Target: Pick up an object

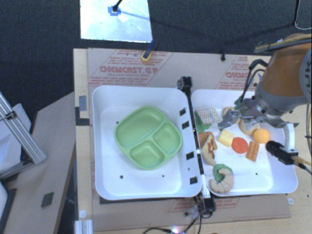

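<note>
Gripper [228, 121] low in the right bin [282, 182]; can't tell its grip state. Yellow cheese block [225, 138] just below it, red tomato slice [239, 145] beside that. Crowded pieces, possibly snagging a neighbour instead. Board [129, 68] behind reads "CHEMCAST GP".

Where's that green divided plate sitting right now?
The green divided plate lies in the left white bin, near its middle, apart from the toy food in the right bin.
</note>
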{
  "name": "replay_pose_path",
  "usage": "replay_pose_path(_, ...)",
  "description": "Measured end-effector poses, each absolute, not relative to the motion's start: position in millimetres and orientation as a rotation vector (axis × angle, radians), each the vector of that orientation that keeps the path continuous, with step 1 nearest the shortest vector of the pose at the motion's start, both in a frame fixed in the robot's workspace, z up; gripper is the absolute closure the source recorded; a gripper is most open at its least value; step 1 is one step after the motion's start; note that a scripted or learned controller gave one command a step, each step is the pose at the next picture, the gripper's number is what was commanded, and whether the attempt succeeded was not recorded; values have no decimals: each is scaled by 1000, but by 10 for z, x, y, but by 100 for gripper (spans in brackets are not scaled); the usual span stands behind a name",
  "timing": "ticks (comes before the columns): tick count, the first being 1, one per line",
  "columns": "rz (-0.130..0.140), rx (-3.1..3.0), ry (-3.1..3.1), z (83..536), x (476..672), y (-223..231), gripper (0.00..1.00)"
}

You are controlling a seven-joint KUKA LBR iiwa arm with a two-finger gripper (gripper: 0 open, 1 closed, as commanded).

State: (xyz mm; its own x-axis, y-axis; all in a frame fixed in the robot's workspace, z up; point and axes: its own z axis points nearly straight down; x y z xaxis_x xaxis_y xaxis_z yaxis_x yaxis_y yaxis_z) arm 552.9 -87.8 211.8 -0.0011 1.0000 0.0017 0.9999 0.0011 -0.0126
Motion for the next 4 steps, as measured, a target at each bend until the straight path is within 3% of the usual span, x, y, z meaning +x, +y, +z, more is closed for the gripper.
replay_pose_path(1, -2, -2218, -2226, 2192, 5555, -877, 0)
replay_pose_path(3, -1, -2220, -2222, 1248, 5383, -868, 0)
replay_pose_path(4, -9, -2218, -2223, 873, 5412, -852, 0)
